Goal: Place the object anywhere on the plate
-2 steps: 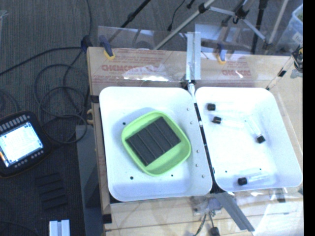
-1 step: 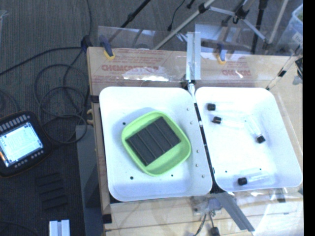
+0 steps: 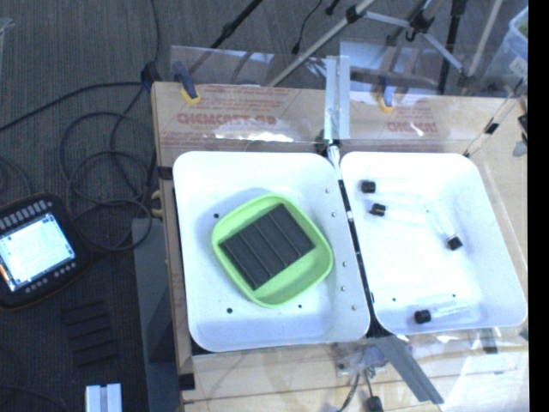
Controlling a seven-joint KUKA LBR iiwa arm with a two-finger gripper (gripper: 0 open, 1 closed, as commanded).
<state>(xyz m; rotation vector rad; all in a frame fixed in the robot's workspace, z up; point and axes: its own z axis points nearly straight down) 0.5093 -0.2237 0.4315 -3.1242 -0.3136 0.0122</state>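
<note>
Camera view: the surface carries two shallow white bins side by side. In the left bin a light green plate with rounded corners lies a little turned, near the middle of the bin. On the plate rests a dark slab, flat and rectangular, with ribs along its length. It lies fully inside the rim of the plate and covers most of its floor. Whether the end effector is released or clenched, I cannot tell, and so I cannot give any place relative to it.

In the right bin there are four clear tubes, each with a black cap. Two of them lie near the upper left corner of this bin, the first tube just above the second tube. The third tube lies more to the right, slanted, with its cap at the lower end. The fourth tube lies near the lower edge, well apart from the others.

Left of the surface, on the dark floor, a handheld panel with a lit screen lies among black cables. Behind the bins, a clear sheet with red print is fixed by two clamps.
</note>
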